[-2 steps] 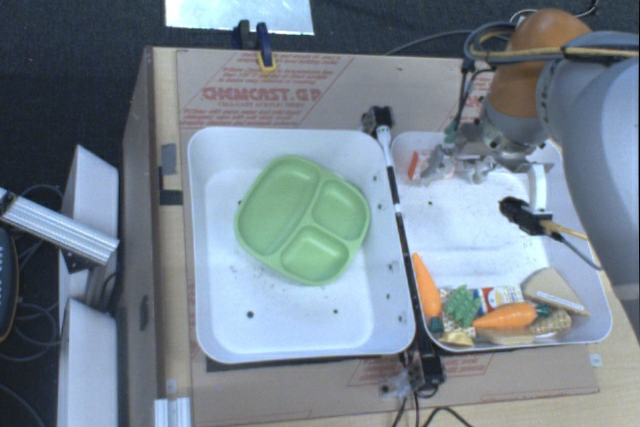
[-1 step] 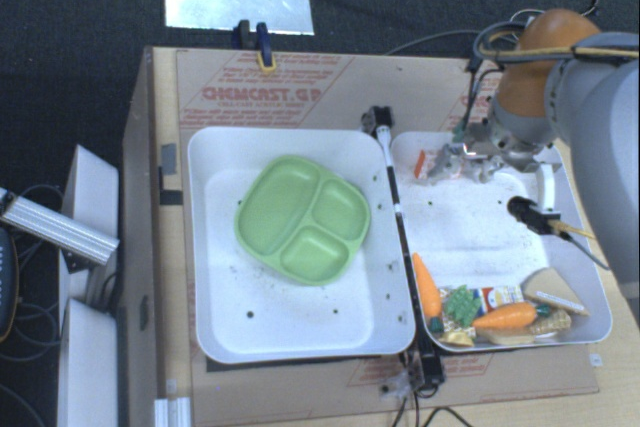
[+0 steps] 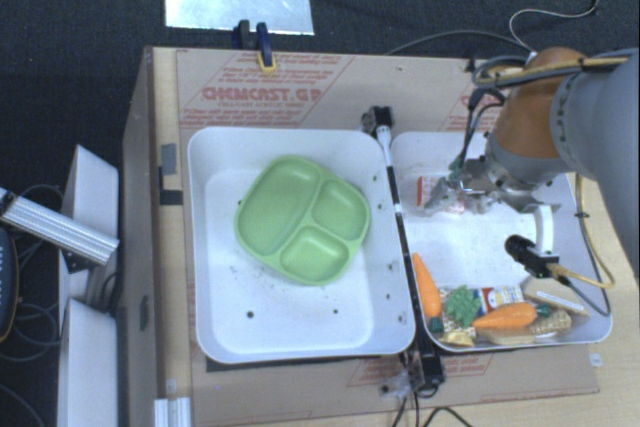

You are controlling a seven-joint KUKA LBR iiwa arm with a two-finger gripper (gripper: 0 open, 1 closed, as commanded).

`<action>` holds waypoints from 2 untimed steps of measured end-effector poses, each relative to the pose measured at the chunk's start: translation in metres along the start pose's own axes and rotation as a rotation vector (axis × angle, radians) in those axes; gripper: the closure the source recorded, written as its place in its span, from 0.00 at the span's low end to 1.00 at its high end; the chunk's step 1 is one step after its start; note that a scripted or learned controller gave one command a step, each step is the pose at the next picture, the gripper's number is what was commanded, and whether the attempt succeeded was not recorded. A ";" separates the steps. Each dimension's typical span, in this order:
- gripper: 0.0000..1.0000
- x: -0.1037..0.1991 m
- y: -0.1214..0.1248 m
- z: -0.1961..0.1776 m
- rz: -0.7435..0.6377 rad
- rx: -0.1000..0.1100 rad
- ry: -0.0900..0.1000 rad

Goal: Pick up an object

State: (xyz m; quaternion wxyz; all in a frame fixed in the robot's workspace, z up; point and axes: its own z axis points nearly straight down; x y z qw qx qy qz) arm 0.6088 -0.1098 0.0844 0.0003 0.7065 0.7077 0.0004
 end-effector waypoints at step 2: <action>0.00 -0.034 0.060 -0.001 0.000 -0.002 -0.001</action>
